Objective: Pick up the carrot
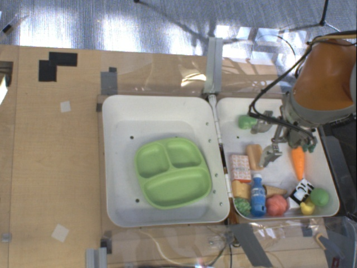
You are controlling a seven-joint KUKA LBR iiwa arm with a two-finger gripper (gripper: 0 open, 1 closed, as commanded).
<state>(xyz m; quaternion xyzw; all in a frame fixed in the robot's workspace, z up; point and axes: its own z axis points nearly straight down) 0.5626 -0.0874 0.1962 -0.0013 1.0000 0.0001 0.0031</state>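
Note:
The orange carrot [299,163] lies in the right bin [330,166], near its right wall, tip pointing toward the front. My gripper [290,148] hangs just above the carrot's upper end. Its fingers stand spread: one grey finger [272,154] is left of the carrot and the other is by the carrot's top. Nothing is clamped between them, so the gripper is open. The wrist hides the carrot's top end.
The right bin also holds a green piece [245,121], a tan block [254,156], a pink-white box [240,167], a blue bottle [257,194], a red ball [277,204], a black-white item [301,191] and a green ball [319,197]. A green divided plate [173,172] sits in the left bin [120,149].

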